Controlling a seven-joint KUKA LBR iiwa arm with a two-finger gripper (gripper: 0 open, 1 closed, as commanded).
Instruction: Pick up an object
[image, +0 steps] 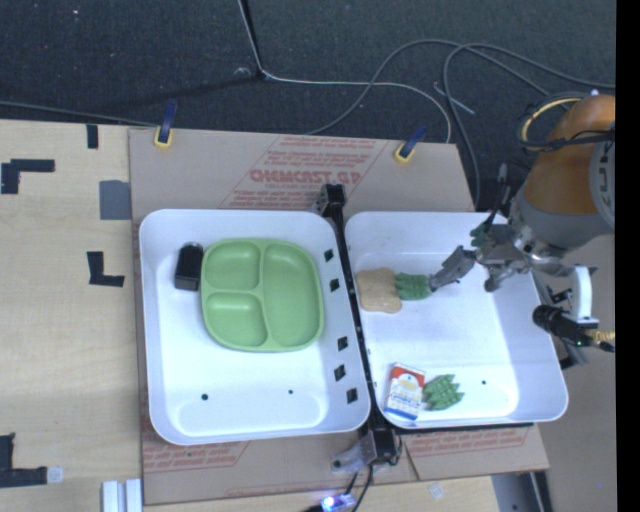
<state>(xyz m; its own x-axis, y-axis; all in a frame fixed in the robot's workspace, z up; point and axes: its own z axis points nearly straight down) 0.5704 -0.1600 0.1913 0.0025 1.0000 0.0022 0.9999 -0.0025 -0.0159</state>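
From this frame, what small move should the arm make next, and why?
Probably ease the gripper a little further left and down onto the green toy. Its tip sits right at that toy's right edge in the right bin, and the toy lies against the tan piece, so a short advance seems enough before trying a grasp.

Even, fairly bright overhead light falls on the two white bins (160, 330), which show mild glare and only faint shadows. The picture is soft and slightly grainy, and the dark floor (120, 50) along the top stays dim.
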